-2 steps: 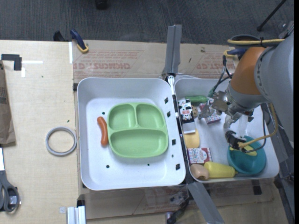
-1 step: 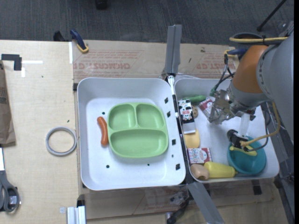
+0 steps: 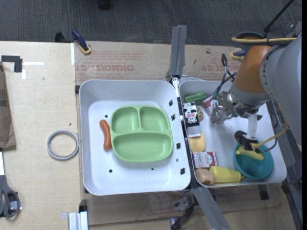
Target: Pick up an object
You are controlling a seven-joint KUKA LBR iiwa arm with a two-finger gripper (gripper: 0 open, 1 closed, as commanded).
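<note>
My gripper (image 3: 217, 114) hangs low over the back half of the right bin (image 3: 225, 138), under the grey wrist with its orange band. Just to its left a small cow-patterned carton (image 3: 192, 114) stands beside a green vegetable (image 3: 195, 97) and a round biscuit-like piece (image 3: 200, 114). Along the bin's left wall lie a yellow cheese wedge (image 3: 196, 142) and a red packet (image 3: 205, 159). A yellow bottle (image 3: 224, 174) with a tan end lies at the front. In the front right corner sits a teal bowl (image 3: 254, 164). Nothing shows in the gripper's grasp.
The left bin (image 3: 91, 128) holds a green divided plate (image 3: 141, 133) and an orange-red sausage (image 3: 105, 134) beside it. On the bench to the left lie a grey ring (image 3: 63, 144), scissors (image 3: 8, 202) and a brown bag (image 3: 5, 114).
</note>
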